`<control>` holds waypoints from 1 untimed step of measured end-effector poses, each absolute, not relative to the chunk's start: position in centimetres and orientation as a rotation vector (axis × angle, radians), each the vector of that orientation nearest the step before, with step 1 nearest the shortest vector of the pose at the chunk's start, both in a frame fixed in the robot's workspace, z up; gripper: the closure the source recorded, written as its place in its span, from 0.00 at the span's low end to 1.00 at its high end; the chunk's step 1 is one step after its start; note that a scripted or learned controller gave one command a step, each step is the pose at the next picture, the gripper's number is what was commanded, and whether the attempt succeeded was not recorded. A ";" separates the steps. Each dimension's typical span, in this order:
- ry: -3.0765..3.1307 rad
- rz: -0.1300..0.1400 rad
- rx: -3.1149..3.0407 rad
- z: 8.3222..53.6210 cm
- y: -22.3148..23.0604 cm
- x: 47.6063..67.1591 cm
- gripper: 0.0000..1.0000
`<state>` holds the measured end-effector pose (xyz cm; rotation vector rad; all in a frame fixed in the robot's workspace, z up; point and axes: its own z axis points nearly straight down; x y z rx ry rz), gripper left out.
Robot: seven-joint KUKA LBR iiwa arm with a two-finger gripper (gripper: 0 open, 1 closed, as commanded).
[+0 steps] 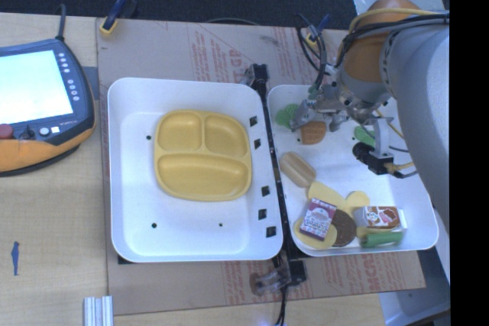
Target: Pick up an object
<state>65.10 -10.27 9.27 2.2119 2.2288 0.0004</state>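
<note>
Tool (319, 112), grip state unclear, hovers above brown toy bun (312, 133); it looks light, rigid, best pinched across its sides.

Glossy white plastic bins (130, 164), matt yellow plastic tray (203, 155), rough brown cardboard (221, 50)

I'm working in a robot lab: a teach pendant (42, 107) lies on the worktop (53, 240) well left of my hand (325, 109), bins clamped down.
</note>
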 end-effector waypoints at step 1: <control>2.227 -0.002 2.215 9.3 -9.5 65.7 0.00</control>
